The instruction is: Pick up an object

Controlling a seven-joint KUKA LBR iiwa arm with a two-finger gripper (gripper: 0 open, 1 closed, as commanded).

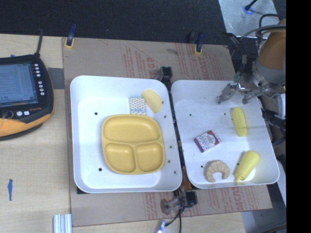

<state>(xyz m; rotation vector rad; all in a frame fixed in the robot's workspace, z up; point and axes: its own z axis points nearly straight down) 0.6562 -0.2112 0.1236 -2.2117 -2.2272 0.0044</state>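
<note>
A wooden tabletop (29,169) carries a brown cardboard sheet (121,57) held by 2 blue clamps (70,35) at its far edge. At the left sits a control pendant (22,93) with a lit screen and an orange underside. A small blue mark (10,189) lies on the wood near the left edge. Beyond the tabletop is dark carpet (121,8), with a pale sheet (248,8) at the top right.

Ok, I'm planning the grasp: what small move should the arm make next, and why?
Probably lower the gripper toward the corn cob. The gripper sits open at the right bin's far edge holding nothing, and the cob is the nearest item, lying apart from the others.
</note>
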